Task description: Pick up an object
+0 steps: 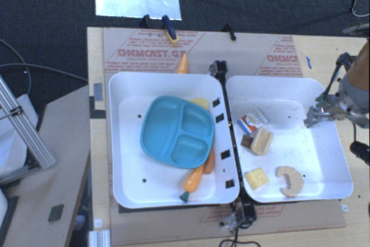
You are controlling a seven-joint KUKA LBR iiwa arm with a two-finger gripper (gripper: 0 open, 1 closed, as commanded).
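The right bin (289,83) holds a small red, white and blue packet (252,121), a tan bread piece (261,141) against a small brown block, a yellow cheese block (256,178) and a curved tan croissant shape (291,180). My gripper (314,118) hangs over that bin's right side, apart from all of these and about a hand's width right of the packet. Nothing shows in its grasp. In the left bin (124,142) a blue divided plate (176,131) lies tilted over a carrot (195,177) and a yellow item (199,103).
An orange cone-shaped piece (182,63) lies on the board just behind the left bin. A blue and yellow clamp (170,29) grips the bench's back edge. The divider between the bins (226,136) carries black clips. A metal stand (23,124) sits at far left.
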